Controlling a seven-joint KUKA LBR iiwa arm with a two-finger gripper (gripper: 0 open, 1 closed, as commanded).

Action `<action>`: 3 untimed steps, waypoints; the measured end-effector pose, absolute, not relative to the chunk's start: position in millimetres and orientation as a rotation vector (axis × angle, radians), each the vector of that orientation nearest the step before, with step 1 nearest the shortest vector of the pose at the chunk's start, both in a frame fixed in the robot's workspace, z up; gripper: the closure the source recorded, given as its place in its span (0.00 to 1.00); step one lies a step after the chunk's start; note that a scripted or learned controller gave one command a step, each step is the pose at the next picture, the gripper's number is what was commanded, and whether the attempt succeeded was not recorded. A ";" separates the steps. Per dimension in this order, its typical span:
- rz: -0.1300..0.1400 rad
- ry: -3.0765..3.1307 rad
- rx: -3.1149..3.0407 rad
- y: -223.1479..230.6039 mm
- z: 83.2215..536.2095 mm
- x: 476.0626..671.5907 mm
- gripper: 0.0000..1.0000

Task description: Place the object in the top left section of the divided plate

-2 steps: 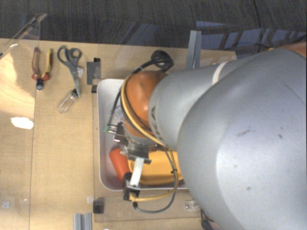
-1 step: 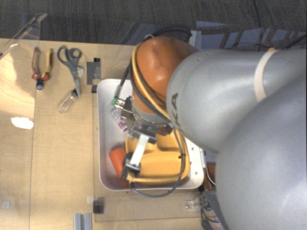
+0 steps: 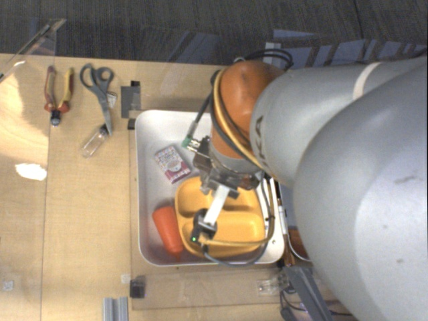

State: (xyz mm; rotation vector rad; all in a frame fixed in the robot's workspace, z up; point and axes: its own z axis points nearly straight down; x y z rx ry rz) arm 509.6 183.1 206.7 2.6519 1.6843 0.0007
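A yellow divided plate [image 3: 239,230] lies in the lower right of the left white bin [image 3: 143,179]; the arm covers much of it, so its sections are hard to make out. An orange-red carrot-shaped object [image 3: 167,230] lies on the bin floor, against the plate's left edge. A small purple and white packet [image 3: 172,164] rests flat in the bin above the plate. My gripper [image 3: 223,183] hangs over the plate's upper left part, below the orange wrist band. I see nothing held in it.
On the bench left of the bin lie grey scissors [image 3: 100,89], red-handled pliers [image 3: 57,92] and a small clear vial [image 3: 93,141]. A black block [image 3: 132,98] sits at the bin's top left corner. The big grey arm covers the right side.
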 end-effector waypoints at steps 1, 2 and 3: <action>0.004 1.804 2.572 137.5 224.3 487.6 1.00; 0.003 2.031 2.395 87.8 225.6 493.9 1.00; 0.003 1.986 2.434 153.7 215.1 487.2 1.00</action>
